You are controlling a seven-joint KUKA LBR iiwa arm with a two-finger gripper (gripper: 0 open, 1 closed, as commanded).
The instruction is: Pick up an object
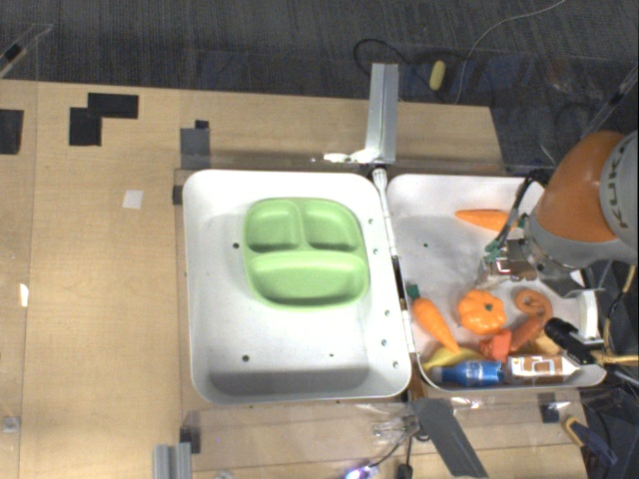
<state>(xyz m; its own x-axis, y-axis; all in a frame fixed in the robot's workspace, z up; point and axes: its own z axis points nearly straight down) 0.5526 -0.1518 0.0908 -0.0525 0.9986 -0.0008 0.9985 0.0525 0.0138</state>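
Camera view puts the likely pickings in the right bin, crowded toward its near corner: a small orange pumpkin, a carrot lying just to its left, a blue can on its side along the near wall, and a jumble of reddish and brown pieces beside them that I can't name with any confidence. A second carrot-like orange piece lies apart, toward the far wall. The gripper hangs over the bin floor between that far piece and the pumpkin, and nothing appears to be caught in it; whether it is apart or together I cannot tell, since the tip is a small dark tangle against white plastic. My read is that the arm is in the approach, with no object chosen by contact yet. The next move, I'd guess, calls for settling squarely over one item, the pumpkin being nearest, and coming down without nudging its neighbours. The left bin holds a green divided tray, well apart from all this. The arm's bulk covers the right bin's far right side, and the frame cuts it off.
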